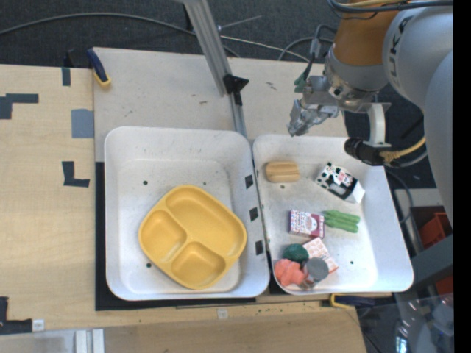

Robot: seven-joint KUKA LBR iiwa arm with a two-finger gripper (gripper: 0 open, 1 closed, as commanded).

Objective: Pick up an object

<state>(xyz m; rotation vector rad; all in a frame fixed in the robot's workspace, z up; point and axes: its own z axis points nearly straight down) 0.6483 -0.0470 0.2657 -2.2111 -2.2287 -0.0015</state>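
Tan bread roll (282, 171) lay nearest the gripper (302, 123), which hovered empty above the right bin (383, 259), its jaw gap unclear, still needing to descend.

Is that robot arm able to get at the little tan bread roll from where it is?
Probably yes. The gripper hangs just above the right bin's far rim, and the bread roll lies close below it with bare bin floor around it, nothing covering it.
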